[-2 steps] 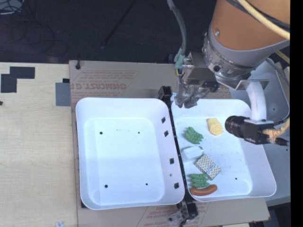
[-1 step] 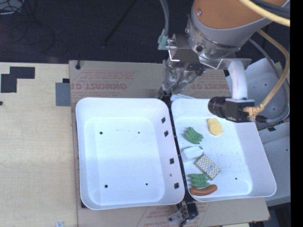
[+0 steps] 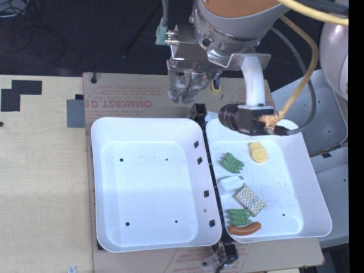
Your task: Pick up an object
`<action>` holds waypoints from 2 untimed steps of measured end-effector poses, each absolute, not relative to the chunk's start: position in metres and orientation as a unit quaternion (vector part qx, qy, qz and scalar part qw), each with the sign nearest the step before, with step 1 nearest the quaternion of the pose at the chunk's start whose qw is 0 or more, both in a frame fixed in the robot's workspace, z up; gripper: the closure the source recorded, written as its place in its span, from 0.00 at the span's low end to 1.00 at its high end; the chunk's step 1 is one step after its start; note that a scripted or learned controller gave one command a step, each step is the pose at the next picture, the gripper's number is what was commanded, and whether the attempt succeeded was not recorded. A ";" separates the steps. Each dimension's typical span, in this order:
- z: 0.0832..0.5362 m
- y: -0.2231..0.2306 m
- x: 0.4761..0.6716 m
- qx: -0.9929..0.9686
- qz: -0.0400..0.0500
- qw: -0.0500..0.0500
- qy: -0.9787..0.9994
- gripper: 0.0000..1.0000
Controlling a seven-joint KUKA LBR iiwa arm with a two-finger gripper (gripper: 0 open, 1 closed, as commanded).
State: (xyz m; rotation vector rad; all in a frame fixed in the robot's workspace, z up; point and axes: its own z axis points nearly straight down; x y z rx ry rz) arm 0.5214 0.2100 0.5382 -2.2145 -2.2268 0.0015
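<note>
Brown board (image 3: 128, 98), mirrored red lettering

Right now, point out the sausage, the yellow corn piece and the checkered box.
sausage (image 3: 244, 228), camera view, middle of its length
yellow corn piece (image 3: 257, 152), camera view, its centre
checkered box (image 3: 249, 200), camera view, top face

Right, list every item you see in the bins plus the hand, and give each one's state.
hand: raised above the bench behind the bins
yellow corn piece: lying in right bin
upper green piece: lying flat
white block: lying flat
patterned box: tilted, lying flat
lower green piece: beside the sausage
sausage: lying by the near wall
</note>
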 end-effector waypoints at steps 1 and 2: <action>0.547 0.208 0.522 -0.707 0.004 0.002 -0.707 1.00; 0.487 0.200 0.474 -0.707 0.006 0.003 -0.708 1.00</action>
